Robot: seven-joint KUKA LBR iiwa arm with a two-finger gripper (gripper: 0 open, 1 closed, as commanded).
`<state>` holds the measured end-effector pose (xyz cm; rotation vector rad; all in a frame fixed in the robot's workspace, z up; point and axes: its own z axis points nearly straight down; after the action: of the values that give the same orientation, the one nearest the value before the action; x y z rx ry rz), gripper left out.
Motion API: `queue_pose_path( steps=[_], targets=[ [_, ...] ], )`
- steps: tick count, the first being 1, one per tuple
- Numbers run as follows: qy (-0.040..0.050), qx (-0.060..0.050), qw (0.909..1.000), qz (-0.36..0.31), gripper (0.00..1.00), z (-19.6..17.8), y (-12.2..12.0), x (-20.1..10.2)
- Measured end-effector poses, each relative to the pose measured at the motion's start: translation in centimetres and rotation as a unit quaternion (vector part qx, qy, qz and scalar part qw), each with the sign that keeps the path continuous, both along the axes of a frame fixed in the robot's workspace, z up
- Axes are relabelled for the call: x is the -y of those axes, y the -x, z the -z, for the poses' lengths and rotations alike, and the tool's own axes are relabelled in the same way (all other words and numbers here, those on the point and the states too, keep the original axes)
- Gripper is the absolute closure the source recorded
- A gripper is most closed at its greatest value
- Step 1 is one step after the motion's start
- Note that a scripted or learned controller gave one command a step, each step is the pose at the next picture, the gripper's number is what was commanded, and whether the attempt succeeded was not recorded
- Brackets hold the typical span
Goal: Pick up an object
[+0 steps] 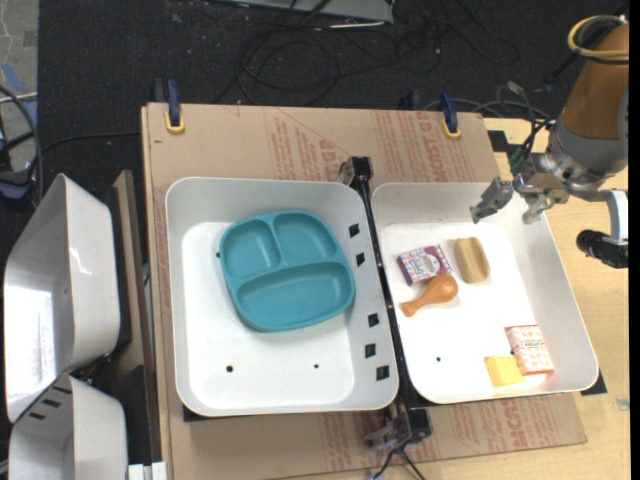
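My two-finger gripper (510, 200) hung above the far edge of the right shallow white plastic bin (570, 318), fingers parted and nothing between them. The left shallow white bin (190, 268) carried a teal three-compartment plastic tray (287, 270), lying flat. The right bin held five loose pieces: a tan bread-roll-shaped toy (472, 259), a small purple-and-white printed packet (423, 263), an orange drumstick-shaped toy (432, 294), a red-and-white printed carton (530, 349) and a yellow block (503, 370). The bread roll judged the likeliest target, being the nearest piece: it lay toward the near side of the bin from the gripper and slightly to the camera's left, near but not under the fingers. Its long axis ran roughly from far to near in the camera view, so I judged the jaws would want to close across its short width. The packet sat just beside it to the camera's left, apart from it, and the drumstick's fat end lay near the packet's lower corner; crowding there could foul a finger. Carton and yellow block sat touching or nearly so, well apart from the gripper, in the near corner
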<state>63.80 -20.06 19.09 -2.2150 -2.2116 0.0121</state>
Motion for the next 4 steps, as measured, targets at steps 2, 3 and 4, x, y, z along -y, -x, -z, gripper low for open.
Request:
queue_pose_path(
  steps=[2,3,4],
  targets=[
    [0.0013,0.005,1.0000,-0.001,0.00,3.5,0.1,-0.3],
    [0.0017,0.006,1.0000,-0.001,0.00,8.7,-0.5,0.5],
    [0.0017,0.006,1.0000,-0.002,0.00,9.9,-0.5,0.4]
  ],
)
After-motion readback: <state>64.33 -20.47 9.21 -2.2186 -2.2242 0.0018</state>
